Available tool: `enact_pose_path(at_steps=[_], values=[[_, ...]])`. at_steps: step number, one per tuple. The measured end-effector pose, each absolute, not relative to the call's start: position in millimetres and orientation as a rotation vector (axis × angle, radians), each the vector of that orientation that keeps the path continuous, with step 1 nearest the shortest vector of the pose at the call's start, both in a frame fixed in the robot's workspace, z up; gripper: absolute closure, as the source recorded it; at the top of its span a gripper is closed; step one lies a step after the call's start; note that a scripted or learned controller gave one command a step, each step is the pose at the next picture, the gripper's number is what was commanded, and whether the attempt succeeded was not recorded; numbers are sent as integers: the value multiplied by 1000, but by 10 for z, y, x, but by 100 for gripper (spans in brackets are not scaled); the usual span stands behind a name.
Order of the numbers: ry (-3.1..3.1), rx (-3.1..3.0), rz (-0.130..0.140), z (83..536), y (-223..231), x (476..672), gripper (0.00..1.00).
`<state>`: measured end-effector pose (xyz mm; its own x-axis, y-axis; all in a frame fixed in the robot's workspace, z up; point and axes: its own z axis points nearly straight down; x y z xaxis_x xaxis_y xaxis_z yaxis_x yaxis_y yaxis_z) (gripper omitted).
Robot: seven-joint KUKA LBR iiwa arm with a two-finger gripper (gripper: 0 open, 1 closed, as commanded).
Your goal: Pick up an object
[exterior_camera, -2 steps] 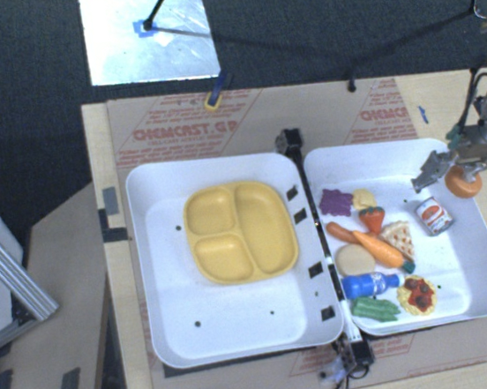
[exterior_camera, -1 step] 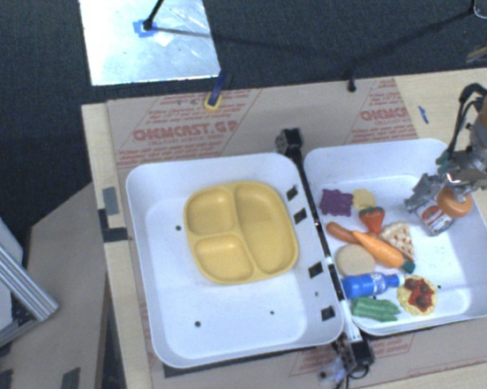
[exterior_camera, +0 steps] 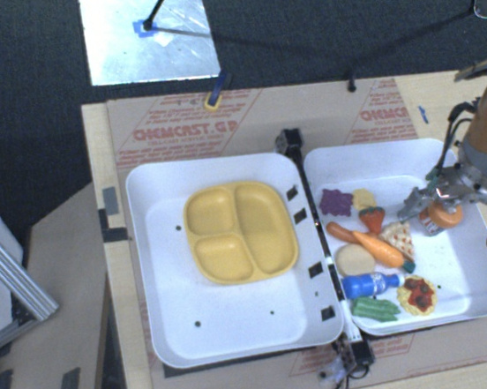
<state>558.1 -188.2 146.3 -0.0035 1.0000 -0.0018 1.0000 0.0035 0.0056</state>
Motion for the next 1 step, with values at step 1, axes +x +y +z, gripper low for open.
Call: enact_pose_path(at_steps=[1], values=[[2214,2213,6,1383,-1889,5608,0]])
